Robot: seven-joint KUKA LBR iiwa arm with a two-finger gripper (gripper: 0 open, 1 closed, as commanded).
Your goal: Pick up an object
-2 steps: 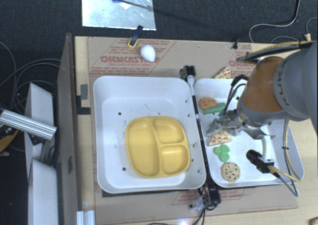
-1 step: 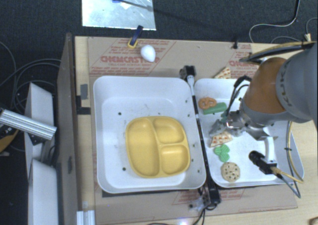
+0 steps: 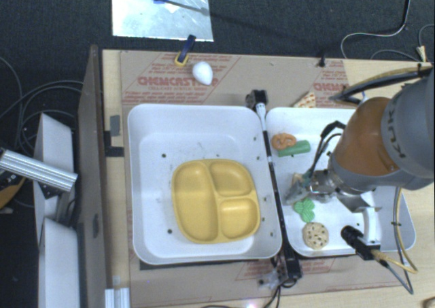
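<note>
Nearest the camera in the right bin (image 3: 408,232) lies a round speckled cookie (image 3: 315,234), close to the bin's near edge. Just beyond it sits a green leafy piece (image 3: 305,208), and the gripper (image 3: 300,188) hangs right above that piece, its metal tip reaching toward the bin's left wall. Whether anything sits between the tips cannot be told, and nothing shows as lifted. The arm (image 3: 380,143), grey with its orange band, comes in from the right and covers much of the bin's middle.

Farther back in the same bin lie a green bar-shaped piece (image 3: 294,149) and, touching its far side, an orange pretzel-like item (image 3: 283,140).

The left bin (image 3: 149,164) holds a yellow divided tray (image 3: 215,199) with three compartments, set slightly askew.

Beyond both bins, on the cardboard sheet (image 3: 231,75), rests a white egg-shaped object (image 3: 202,72), with a small yellow and blue tool (image 3: 183,51) just beside it at the far left.
</note>
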